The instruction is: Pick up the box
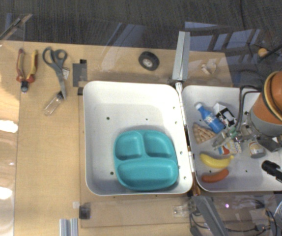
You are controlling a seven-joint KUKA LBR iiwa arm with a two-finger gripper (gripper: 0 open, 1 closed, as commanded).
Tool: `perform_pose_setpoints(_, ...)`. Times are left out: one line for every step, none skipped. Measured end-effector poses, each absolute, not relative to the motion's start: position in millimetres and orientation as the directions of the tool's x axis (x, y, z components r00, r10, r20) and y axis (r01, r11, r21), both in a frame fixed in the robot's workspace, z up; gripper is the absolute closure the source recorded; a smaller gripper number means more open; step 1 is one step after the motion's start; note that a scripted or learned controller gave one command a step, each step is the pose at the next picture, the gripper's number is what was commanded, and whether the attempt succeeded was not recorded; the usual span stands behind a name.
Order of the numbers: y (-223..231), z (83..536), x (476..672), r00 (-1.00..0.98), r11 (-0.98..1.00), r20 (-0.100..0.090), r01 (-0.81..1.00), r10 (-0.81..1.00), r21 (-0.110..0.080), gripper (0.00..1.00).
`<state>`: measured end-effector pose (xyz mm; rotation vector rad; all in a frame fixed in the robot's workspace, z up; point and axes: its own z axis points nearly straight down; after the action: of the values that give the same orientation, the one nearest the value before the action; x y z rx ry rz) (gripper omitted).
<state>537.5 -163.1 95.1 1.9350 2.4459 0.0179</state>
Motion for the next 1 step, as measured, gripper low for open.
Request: perform_pose_setpoints(-162.9, 108.8, 541.7, -0.233, 0.233, -0.017, 0.972, 0.972, 0.035, 1.0)
